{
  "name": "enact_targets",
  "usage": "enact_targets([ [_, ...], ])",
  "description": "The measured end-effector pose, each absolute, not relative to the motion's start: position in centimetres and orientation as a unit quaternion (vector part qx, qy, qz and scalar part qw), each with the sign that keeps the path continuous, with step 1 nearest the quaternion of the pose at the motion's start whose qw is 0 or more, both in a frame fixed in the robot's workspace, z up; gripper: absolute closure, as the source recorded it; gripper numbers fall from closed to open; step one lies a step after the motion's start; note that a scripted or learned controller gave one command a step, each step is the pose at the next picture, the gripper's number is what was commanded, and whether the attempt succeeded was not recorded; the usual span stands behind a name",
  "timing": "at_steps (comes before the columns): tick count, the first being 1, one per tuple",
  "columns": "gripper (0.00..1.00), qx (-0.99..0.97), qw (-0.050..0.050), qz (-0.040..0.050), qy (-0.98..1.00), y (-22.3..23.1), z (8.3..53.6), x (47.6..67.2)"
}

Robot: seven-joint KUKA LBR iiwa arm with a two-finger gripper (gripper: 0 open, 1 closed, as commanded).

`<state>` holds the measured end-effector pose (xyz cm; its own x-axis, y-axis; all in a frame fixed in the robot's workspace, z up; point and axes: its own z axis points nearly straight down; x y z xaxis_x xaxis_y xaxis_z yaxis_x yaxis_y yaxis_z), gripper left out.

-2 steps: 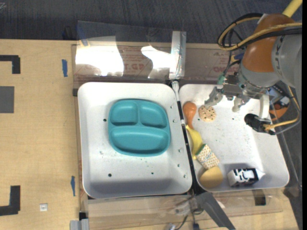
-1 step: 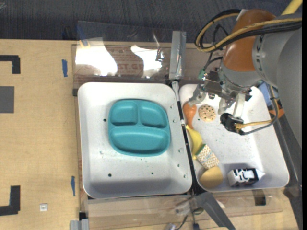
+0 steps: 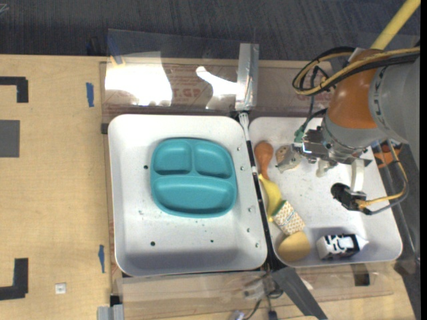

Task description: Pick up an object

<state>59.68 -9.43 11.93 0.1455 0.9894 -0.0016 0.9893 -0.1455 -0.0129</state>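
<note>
You have the grey arm with the orange band (image 3: 353, 105) over the far part of the right white bin (image 3: 390, 242), and its gripper (image 3: 320, 153) hangs low above the bin floor; whether the jaws are open or closed, you cannot tell. The things to pick lie along the bin's left wall: a brown pear-shaped object (image 3: 264, 155), a yellow banana-like piece (image 3: 271, 193), a patterned small block (image 3: 287, 217), a tan round object (image 3: 294, 246), and a black-and-white small item (image 3: 339, 243) near the front. I judge the jaws may close on nothing, because these things crowd against the wall. The teal divided plate (image 3: 193, 177) sits in the left bin (image 3: 127, 245). No writing can be read.
</note>
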Motion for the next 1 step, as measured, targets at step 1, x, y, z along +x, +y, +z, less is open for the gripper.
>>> enact_targets([
  [1, 0.00, -0.633, 0.000, 0.0001, -0.774, -5.52, 18.39, 64.20],
])
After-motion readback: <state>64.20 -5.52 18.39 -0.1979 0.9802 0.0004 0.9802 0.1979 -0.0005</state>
